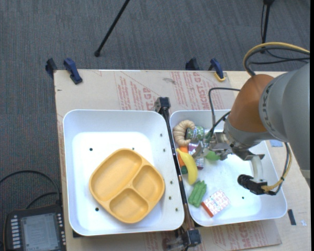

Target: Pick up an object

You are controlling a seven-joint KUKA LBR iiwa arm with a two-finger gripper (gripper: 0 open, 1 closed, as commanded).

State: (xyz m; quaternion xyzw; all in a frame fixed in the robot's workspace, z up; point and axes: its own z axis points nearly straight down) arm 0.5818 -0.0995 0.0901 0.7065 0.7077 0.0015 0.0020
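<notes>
left bin (78, 140): one yellow tray (126, 184) with three compartments. right bin (272, 205): one beige ring (184, 132) far left, one banana (189, 166), one green block (197, 193), one red-white box (215, 202) near side, some small items i cannot name. gripper (203, 151) sits low over the far-left clutter; cannot tell its grip state. banana lies just near-left of it, long axis far-to-near. likely the closest target.
</notes>
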